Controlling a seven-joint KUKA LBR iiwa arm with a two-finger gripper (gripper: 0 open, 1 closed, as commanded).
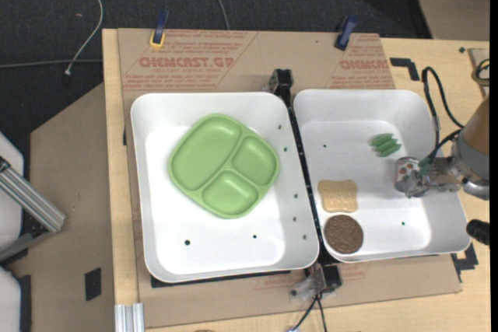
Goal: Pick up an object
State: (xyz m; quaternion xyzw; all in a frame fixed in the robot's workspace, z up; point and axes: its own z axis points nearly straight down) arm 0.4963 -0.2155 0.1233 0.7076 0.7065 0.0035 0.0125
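Three small things lie in the right bin (366,101): one green leafy piece (384,144) near its far right corner, one tan toast-like slab (338,196) by its left wall, and one brown round patty (343,234) touching the slab's near edge, close to the near left corner. The left bin (156,245) carries a single green divided plate (224,165) with three compartments, sitting near its middle.

The gripper (406,176) reaches in over the right bin's right side, low and between the green piece and the slab, touching neither as far as I can see. Whether it is spread or closed I cannot tell; nothing sits visibly in its grasp.

All three candidates look light and likely stiff plastic or foam play food. The slab and patty are flat, so I would judge a pinch across their edges safest; they may slide on the smooth bin floor. The green piece is small and irregular, probably easiest taken across its narrow width
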